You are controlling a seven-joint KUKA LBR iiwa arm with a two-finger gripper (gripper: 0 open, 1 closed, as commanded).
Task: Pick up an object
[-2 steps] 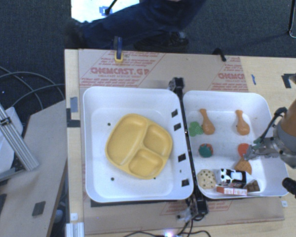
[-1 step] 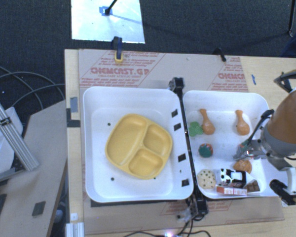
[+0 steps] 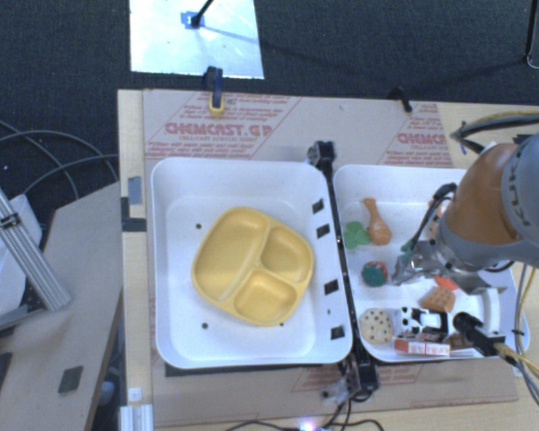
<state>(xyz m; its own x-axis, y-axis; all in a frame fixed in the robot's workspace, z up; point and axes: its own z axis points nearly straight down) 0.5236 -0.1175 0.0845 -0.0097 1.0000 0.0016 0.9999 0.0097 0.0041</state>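
My gripper [image 3: 411,266] hangs over the middle of the right bin [image 3: 391,180], with the grey arm and its orange band reaching in from the right. Just left of the gripper lies a teal ball with a red spot [image 3: 374,273]. An orange cracker-like piece [image 3: 441,297] sits right below the gripper. Farther back lie a tan drumstick [image 3: 375,220] and a green leafy piece [image 3: 355,234]. Along the front wall are a round cookie [image 3: 375,326], a black-and-white piece [image 3: 419,320] and a red-and-white bar [image 3: 423,349]. Nothing shows held in the gripper.
The left bin [image 3: 175,205] holds a yellow divided plate [image 3: 253,265]. A black divider with clips [image 3: 328,232] separates the two bins. The bins rest on a cardboard sheet [image 3: 251,124] on the bench.
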